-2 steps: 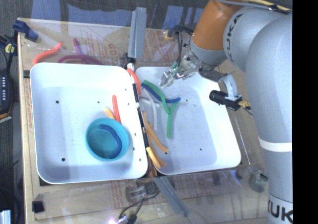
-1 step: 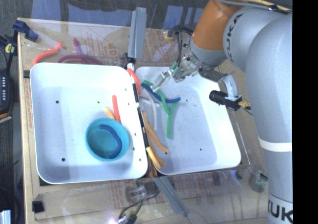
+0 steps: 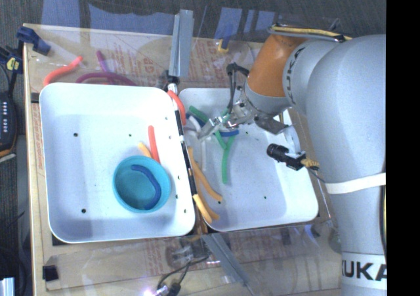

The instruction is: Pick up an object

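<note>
My gripper (image 3: 213, 125) hangs low over the upper left part of the right bin (image 3: 289, 203), reaching in from the right under the orange wrist band. Close around it lie a dark green piece (image 3: 196, 115), a small blue piece (image 3: 228, 134) and a long green stick (image 3: 226, 160) that runs down from it. Whether it holds any of them cannot be seen. Orange-yellow strips (image 3: 203, 184) lie along the right bin's left wall. In the left bin (image 3: 72, 157) sit a blue bowl (image 3: 140, 184) and an orange stick (image 3: 153, 144).
A red piece (image 3: 175, 100) lies on the divider between the bins. Red and purple tubing (image 3: 98, 78) lies on the bench behind the left bin. A black fitting (image 3: 283, 155) juts from the arm over the right bin. The arm's grey body covers the right side.
</note>
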Controlling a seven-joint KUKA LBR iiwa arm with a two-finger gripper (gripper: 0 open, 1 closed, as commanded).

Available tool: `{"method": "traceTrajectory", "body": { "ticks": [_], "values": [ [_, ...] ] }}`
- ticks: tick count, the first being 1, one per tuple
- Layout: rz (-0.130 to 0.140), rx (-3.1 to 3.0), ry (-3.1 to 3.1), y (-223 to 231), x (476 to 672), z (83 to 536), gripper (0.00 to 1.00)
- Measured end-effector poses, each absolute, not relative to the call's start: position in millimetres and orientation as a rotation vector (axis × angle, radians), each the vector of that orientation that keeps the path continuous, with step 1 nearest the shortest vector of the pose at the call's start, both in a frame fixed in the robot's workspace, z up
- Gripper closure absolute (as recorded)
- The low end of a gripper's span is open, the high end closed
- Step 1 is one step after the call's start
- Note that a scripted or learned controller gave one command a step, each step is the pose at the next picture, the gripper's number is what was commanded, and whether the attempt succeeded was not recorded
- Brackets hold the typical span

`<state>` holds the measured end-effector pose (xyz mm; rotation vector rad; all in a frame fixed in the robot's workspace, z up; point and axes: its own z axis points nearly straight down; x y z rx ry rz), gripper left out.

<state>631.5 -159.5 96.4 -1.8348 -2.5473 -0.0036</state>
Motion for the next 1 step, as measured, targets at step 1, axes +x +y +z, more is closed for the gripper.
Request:
{"method": "traceTrajectory", "body": {
  "ticks": [1],
  "values": [
    [-0.004, -1.826, -2.548, -158.1, 631.9, 107.0, 1.0]
  ]
}}
